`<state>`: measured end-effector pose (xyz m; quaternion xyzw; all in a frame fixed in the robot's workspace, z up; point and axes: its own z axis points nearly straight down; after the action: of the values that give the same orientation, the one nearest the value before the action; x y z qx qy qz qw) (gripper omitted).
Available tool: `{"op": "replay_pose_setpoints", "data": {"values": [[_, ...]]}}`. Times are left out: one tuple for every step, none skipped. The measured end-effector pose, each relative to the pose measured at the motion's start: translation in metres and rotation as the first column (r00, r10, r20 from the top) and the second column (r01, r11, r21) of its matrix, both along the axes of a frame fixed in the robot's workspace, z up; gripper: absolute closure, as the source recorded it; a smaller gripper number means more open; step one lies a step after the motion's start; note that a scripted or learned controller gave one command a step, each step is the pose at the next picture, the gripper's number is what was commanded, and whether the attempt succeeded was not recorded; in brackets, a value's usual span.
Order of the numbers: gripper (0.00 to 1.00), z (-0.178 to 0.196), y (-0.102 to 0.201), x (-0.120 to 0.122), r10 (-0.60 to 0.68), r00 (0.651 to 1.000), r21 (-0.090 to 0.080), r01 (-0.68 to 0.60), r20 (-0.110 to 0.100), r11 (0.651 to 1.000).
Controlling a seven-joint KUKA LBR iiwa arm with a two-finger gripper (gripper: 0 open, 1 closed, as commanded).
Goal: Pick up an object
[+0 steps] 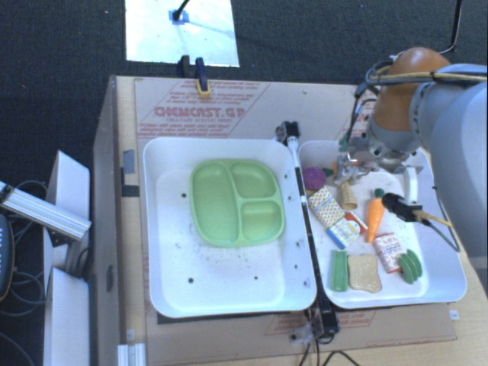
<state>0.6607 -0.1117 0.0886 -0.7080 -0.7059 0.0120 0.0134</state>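
Several small toy foods (366,235) in right bin (450,280), probably light and stiff; best gripped across carrot (375,216) middle; gripper (352,162) opening impossible to tell.

The arm (446,101) is cut off by the right picture edge. Its wrist covers the right bin's (442,284) far right corner and most of the gripper (352,163), whose fingertips cannot be resolved. The print on the small packets (326,207) is too small to read.
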Motion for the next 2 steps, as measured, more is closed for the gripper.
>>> {"op": "replay_pose_setpoints", "data": {"values": [[1.0,0.0969,0.0656,-0.0555,0.008,0.999,-0.002,-0.008,0.041,1.0],[0.0,0.0961,0.0651,-0.0562,0.006,0.999,-0.002,-0.006,0.038,1.0]]}}
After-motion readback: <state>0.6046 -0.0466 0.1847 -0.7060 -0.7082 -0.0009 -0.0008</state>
